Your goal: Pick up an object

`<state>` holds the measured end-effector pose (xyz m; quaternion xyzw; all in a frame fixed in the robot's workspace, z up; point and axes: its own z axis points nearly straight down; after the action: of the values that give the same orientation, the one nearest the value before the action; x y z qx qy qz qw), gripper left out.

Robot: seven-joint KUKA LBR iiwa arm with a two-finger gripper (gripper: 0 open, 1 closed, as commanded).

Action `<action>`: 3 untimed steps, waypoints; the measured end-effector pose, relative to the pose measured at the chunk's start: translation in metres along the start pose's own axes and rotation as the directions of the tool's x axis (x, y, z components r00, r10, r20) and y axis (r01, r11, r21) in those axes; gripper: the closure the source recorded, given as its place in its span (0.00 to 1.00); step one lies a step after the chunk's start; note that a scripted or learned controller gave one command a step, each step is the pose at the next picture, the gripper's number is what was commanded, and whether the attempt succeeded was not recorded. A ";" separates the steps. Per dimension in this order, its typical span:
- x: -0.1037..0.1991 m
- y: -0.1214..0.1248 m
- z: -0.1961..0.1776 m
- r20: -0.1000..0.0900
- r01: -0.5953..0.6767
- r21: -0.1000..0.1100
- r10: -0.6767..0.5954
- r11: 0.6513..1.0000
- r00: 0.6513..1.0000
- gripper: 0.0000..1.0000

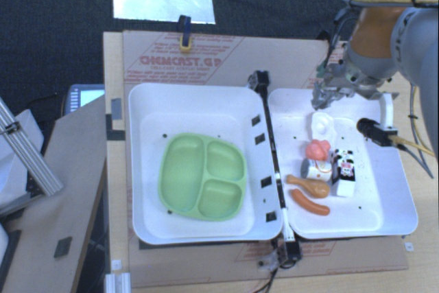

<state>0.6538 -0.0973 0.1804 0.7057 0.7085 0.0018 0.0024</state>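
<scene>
While the left bin point(195, 96) holds just a green divided tray point(203, 177), all the pickable stuff is in the right bin point(391, 216): white object point(322, 124) at top, pink toy point(317, 149) below it, tan piece point(309, 184) and orange sausage-shaped piece point(311, 202) nearer the front, black-and-white carton point(343, 173) just right of those. End effector point(324, 97) sits over the right bin's back edge, just above the white object; can't tell its opening, nothing visibly gripped.
</scene>
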 end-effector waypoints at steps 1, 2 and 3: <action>0.000 0.002 -0.054 0.000 0.001 -0.001 -0.001 1.000 1.000 1.00; 0.048 -0.001 -0.062 -0.002 0.005 0.003 -0.005 1.000 1.000 1.00; 0.100 -0.005 -0.049 -0.002 0.004 0.005 -0.004 1.000 1.000 1.00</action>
<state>0.6480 0.0025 0.2297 0.7042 0.7100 0.0007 0.0001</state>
